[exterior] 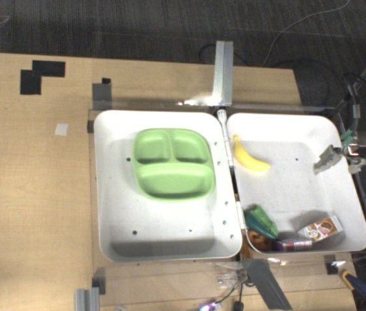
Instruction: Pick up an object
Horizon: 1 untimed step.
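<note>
The right bin [299,131] holds a yellow banana [250,159] near its upper left corner. Along its front edge lie a green crumpled item [261,222], a brown round piece [258,240] under it, a purple marker [293,243] and a small brown-and-white carton [319,228]. My gripper [330,159] hangs over the right bin's right side, well apart from all of them, with nothing seen in it. It is small and partly cut off at the view's edge.
The left bin [114,238] holds a green divided plate [173,162] in its upper middle. A metal post [224,73] rises behind the ridge where the two bins meet. Bare white floor spans the middle of the right bin [293,186].
</note>
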Each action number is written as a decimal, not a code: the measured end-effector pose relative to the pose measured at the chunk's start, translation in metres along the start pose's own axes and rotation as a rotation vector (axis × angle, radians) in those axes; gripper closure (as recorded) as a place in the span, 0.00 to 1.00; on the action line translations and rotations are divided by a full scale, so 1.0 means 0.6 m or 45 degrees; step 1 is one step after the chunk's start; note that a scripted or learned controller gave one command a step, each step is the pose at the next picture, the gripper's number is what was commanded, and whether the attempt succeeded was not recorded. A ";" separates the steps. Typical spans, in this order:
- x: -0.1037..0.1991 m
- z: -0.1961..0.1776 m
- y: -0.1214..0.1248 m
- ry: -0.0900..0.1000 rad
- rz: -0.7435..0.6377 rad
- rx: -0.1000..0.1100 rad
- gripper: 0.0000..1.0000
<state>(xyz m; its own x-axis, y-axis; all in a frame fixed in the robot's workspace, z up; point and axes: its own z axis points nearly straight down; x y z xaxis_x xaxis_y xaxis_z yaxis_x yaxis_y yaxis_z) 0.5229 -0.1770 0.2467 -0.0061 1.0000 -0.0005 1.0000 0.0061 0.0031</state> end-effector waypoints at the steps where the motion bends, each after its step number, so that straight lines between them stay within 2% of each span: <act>1: 0.033 0.156 0.090 0.000 -0.277 0.000 0.00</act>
<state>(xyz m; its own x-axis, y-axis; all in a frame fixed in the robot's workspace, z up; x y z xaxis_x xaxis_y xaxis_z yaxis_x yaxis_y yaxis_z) 0.5770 -0.1571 0.1533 -0.2218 0.9751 -0.0011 0.9751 0.2218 0.0031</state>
